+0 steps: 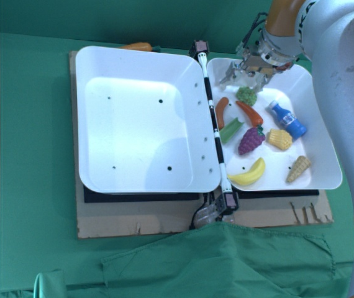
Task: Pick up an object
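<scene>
The right bin [321, 166] holds several toy foods: a green broccoli [246, 95], two orange-red carrots [222, 111] [249, 113], a green pod [231, 130], purple grapes [251, 139], a blue bottle [287, 120], yellow corn [279, 139], a banana [248, 174] and a cone [298, 167]. My gripper [246, 78] hangs over the bin's far end, just above the broccoli, fingers spread open with nothing between them.
The left bin [102, 67] lies beside it, parted by a black-and-white divider rail [213, 120]. An orange object [136, 46] rests behind the left bin. The grey arm [344, 73] covers the right side. Green cloth [226, 259] bunches at the front.
</scene>
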You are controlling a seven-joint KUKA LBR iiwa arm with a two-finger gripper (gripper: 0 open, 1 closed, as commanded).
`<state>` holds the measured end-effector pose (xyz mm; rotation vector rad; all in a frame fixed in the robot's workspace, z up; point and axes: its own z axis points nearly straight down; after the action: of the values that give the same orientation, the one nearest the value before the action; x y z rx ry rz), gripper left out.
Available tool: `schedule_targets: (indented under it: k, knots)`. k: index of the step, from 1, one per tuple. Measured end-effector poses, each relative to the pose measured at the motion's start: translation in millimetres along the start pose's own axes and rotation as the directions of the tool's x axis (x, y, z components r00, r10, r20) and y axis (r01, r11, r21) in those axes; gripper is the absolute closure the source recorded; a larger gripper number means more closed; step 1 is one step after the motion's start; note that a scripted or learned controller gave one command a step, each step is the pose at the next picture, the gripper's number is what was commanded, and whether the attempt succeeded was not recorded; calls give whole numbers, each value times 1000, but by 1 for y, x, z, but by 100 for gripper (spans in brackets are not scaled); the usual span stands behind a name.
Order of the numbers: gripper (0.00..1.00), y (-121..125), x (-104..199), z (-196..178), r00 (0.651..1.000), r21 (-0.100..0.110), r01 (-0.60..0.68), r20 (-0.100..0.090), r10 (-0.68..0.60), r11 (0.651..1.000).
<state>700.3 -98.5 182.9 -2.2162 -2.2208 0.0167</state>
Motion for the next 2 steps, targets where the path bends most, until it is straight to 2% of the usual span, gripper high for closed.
schedule_targets:
  k: [1, 2]
  knots:
    - [0, -2, -21, -30, 1000, -20, -6, -1, 6, 1000]
    - [0, -2, -20, -28, 1000, -17, -5, -2, 5, 1000]
